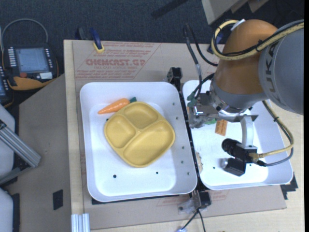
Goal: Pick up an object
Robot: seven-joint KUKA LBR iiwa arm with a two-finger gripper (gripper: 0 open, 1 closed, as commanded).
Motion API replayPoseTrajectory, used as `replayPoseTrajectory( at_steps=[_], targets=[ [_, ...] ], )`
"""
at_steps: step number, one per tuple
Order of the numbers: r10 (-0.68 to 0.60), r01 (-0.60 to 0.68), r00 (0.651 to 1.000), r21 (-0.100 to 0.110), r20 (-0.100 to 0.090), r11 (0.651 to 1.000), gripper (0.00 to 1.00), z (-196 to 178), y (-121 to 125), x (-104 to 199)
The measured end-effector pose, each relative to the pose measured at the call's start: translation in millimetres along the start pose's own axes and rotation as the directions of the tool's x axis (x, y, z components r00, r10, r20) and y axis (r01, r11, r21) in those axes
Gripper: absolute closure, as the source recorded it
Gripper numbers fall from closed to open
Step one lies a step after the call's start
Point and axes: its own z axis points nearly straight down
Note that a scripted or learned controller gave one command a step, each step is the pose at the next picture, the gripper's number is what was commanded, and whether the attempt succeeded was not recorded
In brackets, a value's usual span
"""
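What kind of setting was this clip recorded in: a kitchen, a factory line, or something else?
Most likely a robotics lab bench set up for grasping trials. Two white bins sit side by side on a board, holding toy-like items such as a yellow divided plate and a carrot. A teach pendant lies to the side.

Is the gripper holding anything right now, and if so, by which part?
Cannot be told. The gripper is low over the right bin, largely hidden under the arm's wrist. An orange object lies just beside it, but no hold on it is visible.
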Motion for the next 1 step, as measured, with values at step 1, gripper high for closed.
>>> replayPoseTrajectory(
  at_steps=[1],
  targets=[
    [-0.001,0.001,1.000,-0.005,0.001,1.000,1.00,2.6,6.0,47.1]
  ],
)
